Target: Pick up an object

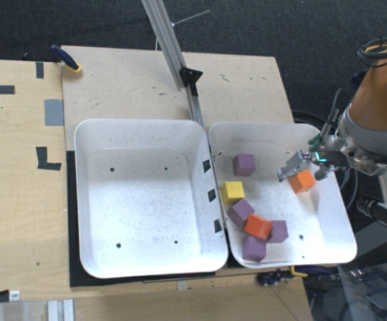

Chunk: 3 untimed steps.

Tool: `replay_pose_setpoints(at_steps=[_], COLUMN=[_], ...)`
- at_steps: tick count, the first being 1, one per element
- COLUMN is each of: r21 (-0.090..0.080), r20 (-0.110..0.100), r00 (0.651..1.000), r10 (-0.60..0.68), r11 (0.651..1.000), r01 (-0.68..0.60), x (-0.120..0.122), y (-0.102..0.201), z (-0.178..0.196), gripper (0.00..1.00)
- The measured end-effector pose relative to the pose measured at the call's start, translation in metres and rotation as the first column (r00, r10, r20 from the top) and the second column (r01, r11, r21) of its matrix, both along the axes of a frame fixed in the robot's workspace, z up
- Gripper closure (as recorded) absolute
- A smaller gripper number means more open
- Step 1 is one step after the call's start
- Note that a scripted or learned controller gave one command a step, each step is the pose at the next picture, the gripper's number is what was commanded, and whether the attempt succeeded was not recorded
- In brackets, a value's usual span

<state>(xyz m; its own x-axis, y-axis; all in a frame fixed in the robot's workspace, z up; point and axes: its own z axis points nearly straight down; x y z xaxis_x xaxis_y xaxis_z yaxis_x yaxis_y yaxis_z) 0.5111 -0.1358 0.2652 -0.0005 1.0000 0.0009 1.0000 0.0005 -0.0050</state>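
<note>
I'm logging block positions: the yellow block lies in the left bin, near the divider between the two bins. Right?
Not quite. The camera view shows the yellow block in the right bin, not the left bin. It does lie near the divider between the two bins.

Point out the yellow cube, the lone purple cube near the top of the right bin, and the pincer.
yellow cube [233, 192]: camera view, middle of its top face.
lone purple cube [244, 164]: camera view, middle of its top face.
pincer [299, 173]: camera view, midway between its fingertips, above the small orange cube [303, 182].
</note>
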Motion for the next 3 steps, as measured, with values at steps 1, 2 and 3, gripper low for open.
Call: replay_pose_setpoints(at_steps=[1, 2, 3], r21=[-0.001, 0.0, 0.001], r20=[0.004, -0.003, -0.004], r00=[1.0, 1.0, 1.0], r10=[0.001, -0.001, 0.0], r11=[1.0, 1.0, 1.0], r01=[-0.001, 0.001, 0.0], x=[0.001, -0.002, -0.003], y=[0.0, -0.003, -0.001], z=[0.002, -0.062, -0.127], gripper=[0.0, 0.0, 0.0])
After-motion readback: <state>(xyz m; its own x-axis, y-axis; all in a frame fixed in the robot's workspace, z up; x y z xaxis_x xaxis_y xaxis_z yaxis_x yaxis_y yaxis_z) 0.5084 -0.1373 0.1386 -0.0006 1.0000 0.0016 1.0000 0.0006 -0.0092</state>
